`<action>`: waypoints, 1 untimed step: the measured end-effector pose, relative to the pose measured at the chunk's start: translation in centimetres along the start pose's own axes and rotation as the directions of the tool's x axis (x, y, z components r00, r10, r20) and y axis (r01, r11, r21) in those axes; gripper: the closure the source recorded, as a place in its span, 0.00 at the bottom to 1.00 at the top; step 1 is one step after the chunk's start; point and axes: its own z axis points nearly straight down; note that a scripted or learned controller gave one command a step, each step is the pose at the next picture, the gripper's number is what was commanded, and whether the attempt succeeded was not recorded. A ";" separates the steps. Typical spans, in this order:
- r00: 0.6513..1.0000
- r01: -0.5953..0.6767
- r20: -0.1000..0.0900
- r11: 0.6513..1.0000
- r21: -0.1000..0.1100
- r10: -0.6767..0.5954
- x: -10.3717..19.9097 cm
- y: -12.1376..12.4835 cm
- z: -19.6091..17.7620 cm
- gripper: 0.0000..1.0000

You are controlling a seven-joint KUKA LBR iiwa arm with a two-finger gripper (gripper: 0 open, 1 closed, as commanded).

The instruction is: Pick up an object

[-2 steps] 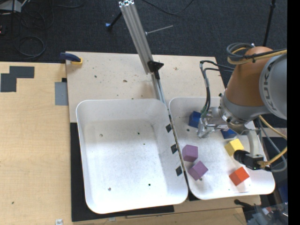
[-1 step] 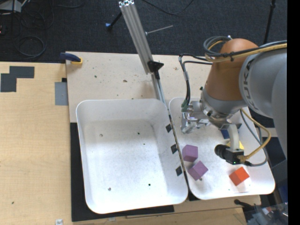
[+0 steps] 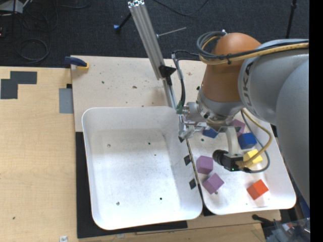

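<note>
My hand (image 3: 187, 131) hangs over the right bin's (image 3: 282, 198) left rim, its grip unclear, with the nearest purple cube (image 3: 204, 164) just below it.

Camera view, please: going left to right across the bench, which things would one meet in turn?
Left bin → gripper → purple cube → yellow block → orange cube, the last three lying in the right bin.
</note>
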 end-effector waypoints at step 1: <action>1.000 0.000 -0.001 1.000 0.001 0.000 5.1 1.3 1.0 1.00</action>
